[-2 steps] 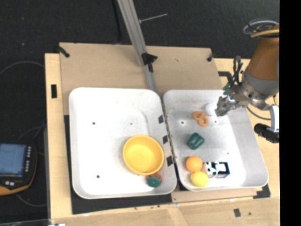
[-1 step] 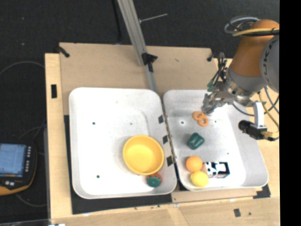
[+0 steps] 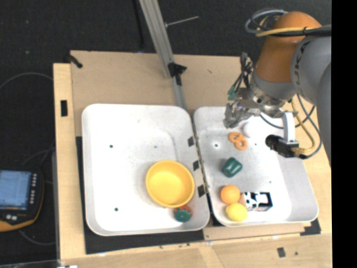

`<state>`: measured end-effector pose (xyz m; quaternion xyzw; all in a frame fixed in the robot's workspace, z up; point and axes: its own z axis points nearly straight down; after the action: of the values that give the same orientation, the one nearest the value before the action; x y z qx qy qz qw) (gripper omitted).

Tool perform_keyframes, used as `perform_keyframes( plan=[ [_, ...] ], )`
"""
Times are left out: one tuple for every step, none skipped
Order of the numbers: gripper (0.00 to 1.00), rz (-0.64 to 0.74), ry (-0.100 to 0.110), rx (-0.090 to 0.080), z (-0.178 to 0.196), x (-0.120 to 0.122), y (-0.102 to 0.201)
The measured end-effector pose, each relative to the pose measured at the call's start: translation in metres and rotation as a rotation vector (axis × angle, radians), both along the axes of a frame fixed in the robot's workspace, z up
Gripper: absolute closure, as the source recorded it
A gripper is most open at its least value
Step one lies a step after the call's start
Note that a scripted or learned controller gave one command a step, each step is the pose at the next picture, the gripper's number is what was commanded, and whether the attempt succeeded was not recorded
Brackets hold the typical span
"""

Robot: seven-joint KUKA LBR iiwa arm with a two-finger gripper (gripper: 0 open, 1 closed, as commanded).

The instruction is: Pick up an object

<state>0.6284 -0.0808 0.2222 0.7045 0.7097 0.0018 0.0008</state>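
1. Pincer [image 3: 234,118] sits low over the right bin's [image 3: 295,197] far-left corner, just above the pretzel [image 3: 239,140]; its state cannot be told, too dark and blurred.
2. Pretzel: small, orange, flat on the bin floor, long axis slanting from upper left to lower right. No contact with the pincer visible.
3. Green block [image 3: 231,166] lies near the bin's middle, tilted, long axis roughly upper left to lower right; apart from the pretzel.
4. Orange [image 3: 229,194] and lemon [image 3: 236,212] touch each other at the near-left of the right bin; both round, no clear axis.
5. Black-white box [image 3: 257,201] is just right of the lemon, touching it, long axis left-right; print unreadable.
6. Left bin [image 3: 111,133] holds a yellow bowl [image 3: 169,183], upright, opening up.
7. Small toy [image 3: 182,213], teal and red, sits at the bowl's near edge, partly hidden by it; shape hard to make out.
8. Arm [image 3: 284,54] is cut off at the right edge.
9. Desk [image 3: 122,77] is tan.
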Motion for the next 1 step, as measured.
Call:
perform_keyframes(
  plan=[
    [1.00,-0.001,0.003,0.000,-0.0059,0.0061,0.0524]
  ],
)
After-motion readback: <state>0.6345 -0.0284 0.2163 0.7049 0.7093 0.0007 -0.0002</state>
